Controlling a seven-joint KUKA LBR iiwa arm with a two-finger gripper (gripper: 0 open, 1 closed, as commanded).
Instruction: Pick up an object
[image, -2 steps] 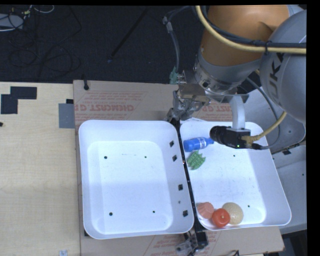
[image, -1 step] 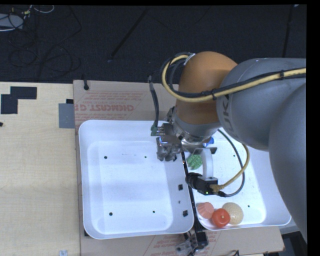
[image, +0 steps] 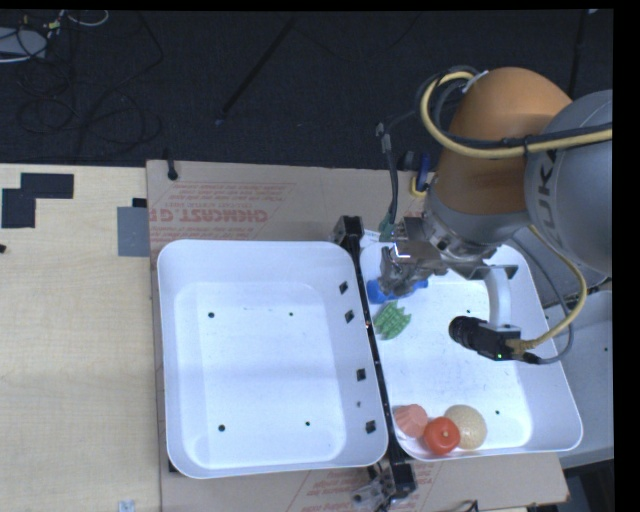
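Glossy white plastic bins (image: 260, 450); matt cardboard (image: 260, 205) beneath.

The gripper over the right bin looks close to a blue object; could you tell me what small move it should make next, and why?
Probably a short, straight descent. The metal two-finger gripper hangs in the right white bin, directly over the small blue plastic object, with the green ridged piece just below it in the view. I cannot see anything held between the fingers.

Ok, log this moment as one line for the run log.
task: pick up an object | gripper: over blue object, right bin | grasp: not confirmed | green object: beside it | red ball: near corner
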